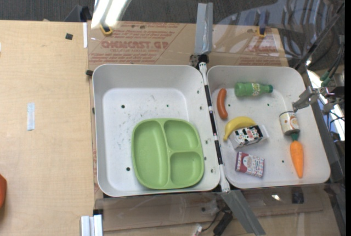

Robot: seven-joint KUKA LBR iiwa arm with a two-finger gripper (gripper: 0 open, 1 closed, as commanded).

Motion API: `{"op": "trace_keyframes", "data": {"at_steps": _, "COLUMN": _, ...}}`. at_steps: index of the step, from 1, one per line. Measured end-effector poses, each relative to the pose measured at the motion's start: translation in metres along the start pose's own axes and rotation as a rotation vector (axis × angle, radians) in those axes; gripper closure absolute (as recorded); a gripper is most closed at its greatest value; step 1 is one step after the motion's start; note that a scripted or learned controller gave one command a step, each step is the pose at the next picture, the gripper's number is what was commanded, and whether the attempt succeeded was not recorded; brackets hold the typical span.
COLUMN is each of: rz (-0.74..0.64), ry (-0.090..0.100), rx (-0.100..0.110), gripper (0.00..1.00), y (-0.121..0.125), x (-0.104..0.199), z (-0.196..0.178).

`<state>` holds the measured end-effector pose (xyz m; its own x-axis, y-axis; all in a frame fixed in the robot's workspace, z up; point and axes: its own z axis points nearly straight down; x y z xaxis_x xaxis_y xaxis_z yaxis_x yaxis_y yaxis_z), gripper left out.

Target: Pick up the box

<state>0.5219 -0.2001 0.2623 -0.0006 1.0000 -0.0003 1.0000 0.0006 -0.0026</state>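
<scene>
White plastic is what you're looking at: two shallow bins side by side, and at the far right rim of the right bin [312,136] a slim grey metal piece slants in from the right edge of the camera view. You can take that as the gripper [303,101], tilted with its tip low and to the left. It sits above the bin wall, just above the small can [288,122] and apart from it. Little of the arm behind it can be made out among the cables there.

In the left bin [109,119] you have a green divided plate [167,153] lying flat toward the front. In the right bin you'll find a green bottle [252,89] on its side at the back and a red sausage [222,104] near the left wall. A banana [239,124] touches a black-and-white carton [248,135], and an orange carrot [296,158] lies by the right wall below the can.

The red-and-white box [250,164] lies flat at the front of the right bin, just below the carton and well apart from the gripper.

You cannot tell from this view whether the gripper is spread or closed; nothing is seen in its grasp.
</scene>
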Motion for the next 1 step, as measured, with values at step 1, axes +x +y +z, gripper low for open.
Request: {"op": "trace_keyframes", "data": {"at_steps": 1, "rz": -0.022, "ry": 0.004, "rx": 0.001, "gripper": 0.00, "y": 0.0635, "x": -0.0189, "z": 0.1402}}
